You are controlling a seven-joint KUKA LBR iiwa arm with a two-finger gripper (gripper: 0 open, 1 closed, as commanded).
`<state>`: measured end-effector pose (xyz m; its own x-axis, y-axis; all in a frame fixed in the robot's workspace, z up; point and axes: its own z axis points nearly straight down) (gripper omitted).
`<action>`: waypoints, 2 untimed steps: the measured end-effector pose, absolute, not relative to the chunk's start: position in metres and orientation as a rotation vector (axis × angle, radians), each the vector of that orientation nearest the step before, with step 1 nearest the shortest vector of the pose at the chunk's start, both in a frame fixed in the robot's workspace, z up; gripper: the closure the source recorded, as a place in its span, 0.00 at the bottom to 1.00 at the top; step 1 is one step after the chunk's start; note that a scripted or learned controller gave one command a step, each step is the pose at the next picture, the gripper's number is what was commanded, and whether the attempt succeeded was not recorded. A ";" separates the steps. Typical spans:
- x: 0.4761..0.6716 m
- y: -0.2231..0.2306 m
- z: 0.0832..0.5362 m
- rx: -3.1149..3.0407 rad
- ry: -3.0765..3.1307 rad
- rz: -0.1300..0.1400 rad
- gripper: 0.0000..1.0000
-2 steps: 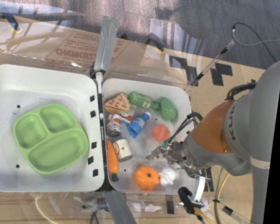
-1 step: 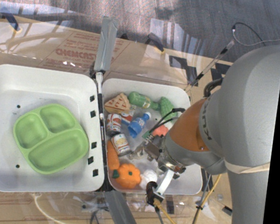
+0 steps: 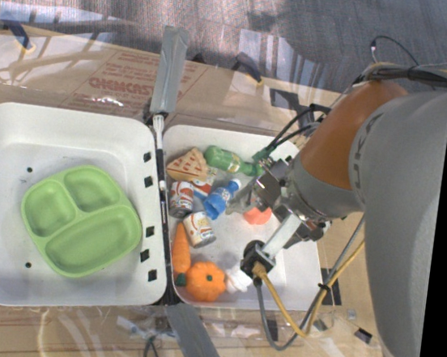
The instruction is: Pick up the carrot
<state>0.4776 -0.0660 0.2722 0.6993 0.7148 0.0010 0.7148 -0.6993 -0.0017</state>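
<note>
Carrot [image 3: 183, 247] lies against the inner wall of the bin [image 3: 222, 253] nearer the arm, just beside a small pumpkin [image 3: 206, 281]. Gripper [image 3: 258, 193] hangs above mid-bin, apparently clear of it; open or closed, I can't tell.

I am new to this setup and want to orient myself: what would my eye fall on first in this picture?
First, the lime-green three-compartment plastic plate, lying in the left white bin. Next, the heap of toy groceries in the right white bin, where the small orange carrot lies by the left wall, next to a round orange pumpkin. The big grey arm with its orange band leans over that bin from the right.
</note>
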 end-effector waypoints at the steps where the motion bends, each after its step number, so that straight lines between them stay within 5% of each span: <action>1: 0.475 -0.019 0.190 -2.791 -1.431 0.010 0.00; 2: 0.475 0.052 0.190 -2.871 -1.267 0.007 0.00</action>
